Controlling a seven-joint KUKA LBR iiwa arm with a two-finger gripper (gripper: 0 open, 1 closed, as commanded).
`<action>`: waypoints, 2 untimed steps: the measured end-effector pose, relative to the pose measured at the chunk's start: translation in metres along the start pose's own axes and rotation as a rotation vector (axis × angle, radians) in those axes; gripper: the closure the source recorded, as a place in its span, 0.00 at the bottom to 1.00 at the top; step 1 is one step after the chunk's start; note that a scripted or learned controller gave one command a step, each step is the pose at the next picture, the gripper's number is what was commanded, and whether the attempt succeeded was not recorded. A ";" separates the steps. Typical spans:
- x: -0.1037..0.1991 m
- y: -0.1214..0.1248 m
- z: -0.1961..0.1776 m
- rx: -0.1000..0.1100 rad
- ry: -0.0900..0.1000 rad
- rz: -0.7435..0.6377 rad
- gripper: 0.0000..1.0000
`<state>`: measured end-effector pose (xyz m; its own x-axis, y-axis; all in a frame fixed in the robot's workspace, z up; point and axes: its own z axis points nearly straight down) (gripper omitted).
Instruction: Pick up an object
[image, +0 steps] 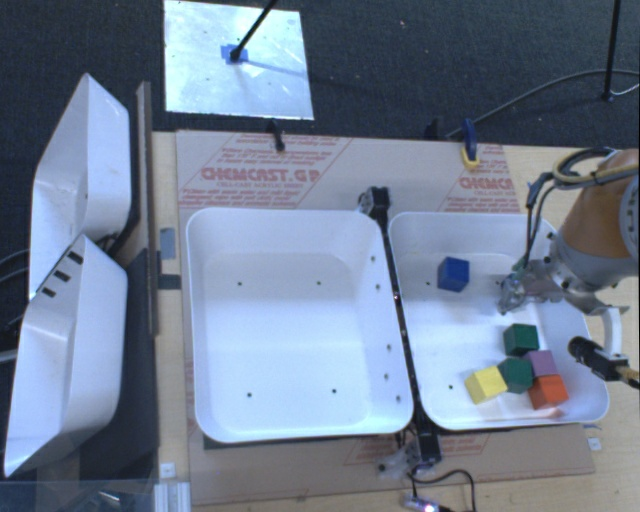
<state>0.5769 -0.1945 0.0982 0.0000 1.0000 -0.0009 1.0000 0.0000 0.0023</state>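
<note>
Blue, green, yellow, pink and orange blocks lie in the right bin (430, 300), the blue block (453, 273) apart and the rest clustered near its front corner, while the tool (515, 292), pinching nothing visible, sits low between them, seemingly choosing a target.

Two bins sit side by side on the bench (330, 165), the left bin (215, 330) beside the right bin (430, 400); the right bin holds all the blocks; one block (453, 273) lies apart toward the rear; five others (517, 374) cluster at the front right, touching or nearly so; the gripper (516, 292) hangs between the lone block and the cluster.
</note>
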 end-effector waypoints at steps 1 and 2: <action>0.052 -0.011 -0.028 -0.001 0.002 -0.004 1.00; 0.100 0.025 -0.040 0.000 0.002 -0.005 1.00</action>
<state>0.6018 -0.0942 0.1379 -0.0047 1.0000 0.0012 1.0000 0.0047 0.0022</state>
